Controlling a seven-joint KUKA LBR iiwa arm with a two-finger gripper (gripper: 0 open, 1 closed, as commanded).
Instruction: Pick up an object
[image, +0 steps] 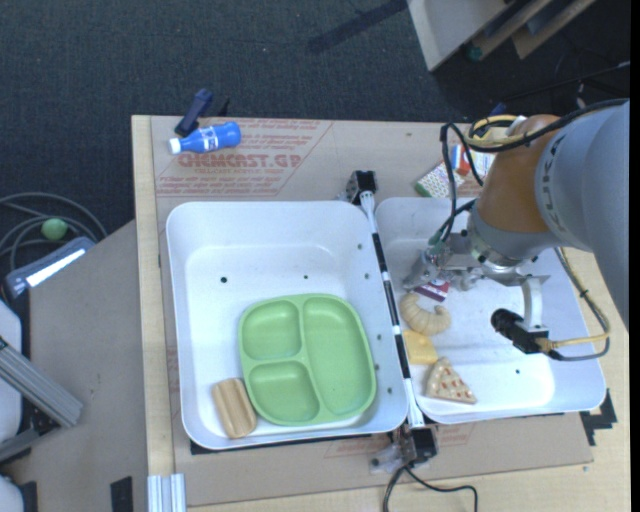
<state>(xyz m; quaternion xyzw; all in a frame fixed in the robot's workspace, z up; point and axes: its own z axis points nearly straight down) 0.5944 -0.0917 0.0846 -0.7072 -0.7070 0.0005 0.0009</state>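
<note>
2 shallow white bins sit side by side on the table (300, 150), whose bare brown top shows along the far side and as a thin strip along the near edge. The left bin (200, 250) is the roomier: its far half is bare white floor, while a green divided plate (303, 358) with 3 compartments fills much of the near half, close to the near rim. A tan bread slice (234, 406) lies just beside the plate's near-left corner, against the bin's near-left rim. The right bin (520, 395) is more crowded, since the grey arm (590, 180) with its orange band reaches in from the right and covers the bin's far portion. The gripper (440, 268) is low over the bin's left-centre floor, near the shared divider; whether its fingers are wide or narrow I cannot tell, and nothing is visibly held between them. Just below it, by the divider, lies a beige croissant-like pastry (425, 315), with a small red-and-white item (434, 292) touching its far side. Nearer still sit a yellow cheese wedge (420, 348) against the divider and a pizza slice (450, 383) near the near rim. The bin's near-right floor is open. On the table's far-left corner, well apart from both bins, lies a blue-and-white bottle (205, 137).
</note>
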